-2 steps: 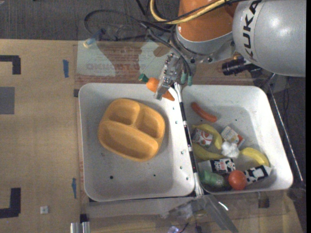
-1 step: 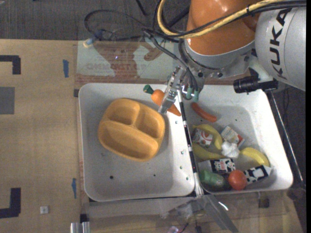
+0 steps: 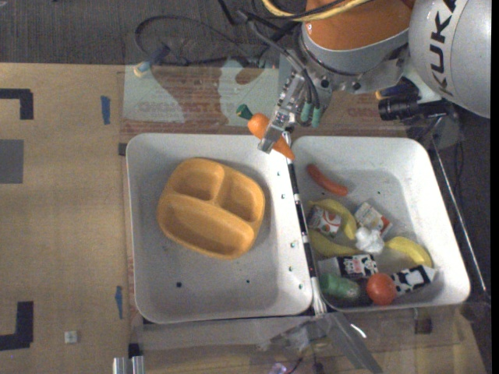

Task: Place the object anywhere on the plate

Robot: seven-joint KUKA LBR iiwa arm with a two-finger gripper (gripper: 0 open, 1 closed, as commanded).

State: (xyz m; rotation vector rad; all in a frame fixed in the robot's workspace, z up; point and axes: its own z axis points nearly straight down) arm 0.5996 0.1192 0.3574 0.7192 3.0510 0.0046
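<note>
An orange toy carrot (image 3: 256, 124) with a green top hangs over the far rim between the two bins, tilted, its tip pointing down to the right. My gripper (image 3: 274, 136) is shut on the carrot's middle, its metal fingers (image 3: 279, 121) crossing in front of it. The orange-yellow divided plate (image 3: 210, 206) lies in the left bin (image 3: 226, 294), below and to the left of the gripper. Nothing lies on the plate.
The right bin (image 3: 405, 162) holds a red sausage-like piece (image 3: 327, 180), two bananas (image 3: 337, 213), small milk cartons (image 3: 357, 266), a tomato (image 3: 381, 288) and a green piece (image 3: 337, 286). The arm's orange and grey body (image 3: 359, 22) fills the top right. Cables (image 3: 179, 33) trail behind the bins.
</note>
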